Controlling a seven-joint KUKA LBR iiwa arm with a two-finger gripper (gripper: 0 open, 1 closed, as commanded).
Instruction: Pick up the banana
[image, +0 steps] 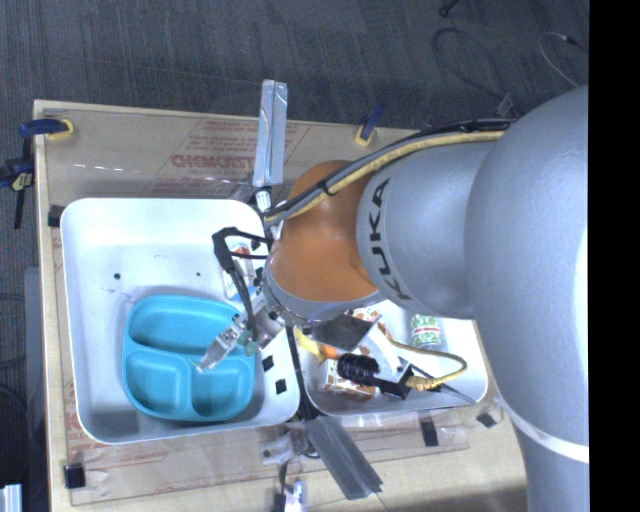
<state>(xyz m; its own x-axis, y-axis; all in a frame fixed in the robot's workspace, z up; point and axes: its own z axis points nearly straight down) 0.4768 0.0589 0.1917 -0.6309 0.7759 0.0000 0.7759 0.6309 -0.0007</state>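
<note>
Counter (120, 150): a pale board that holds two white bins side by side.
Left bin (95, 260): a white bin at the 9 o'clock side of the counter.
Blue tray (165, 360): it lies in the left bin, down toward 6 o'clock. It has one long part on top and two small parts below.
Gripper (207, 362): it hangs over the blue tray, on the tray's 3 o'clock side. It points down toward 8 o'clock.
Fingers (225, 350): they look like one thin silver wedge, pressed together. Nothing is between them. The tip is over the wall between the tray's parts. I cannot tell if it touches the tray.
Arm (450, 230): big and grey. It comes in from 3 o'clock and covers much of the right bin.
Orange band (310, 250): it is round and sits right above the gripper, at about 1 o'clock from the fingers.
Right bin (470, 385): a white bin at the 3 o'clock side of the left bin, touching it.
Banana: I cannot tell for sure. A small yellow-orange bit (328, 352) peeks out in the right bin, at 3 o'clock from the fingers and apart from them. It may be the banana.
Brown packet (365, 318): it lies in the right bin, just under the arm, at 1 o'clock from the yellow-orange bit.
Green and white thing (427, 330): small. It lies in the right bin at 3 o'clock from the packet.
</note>
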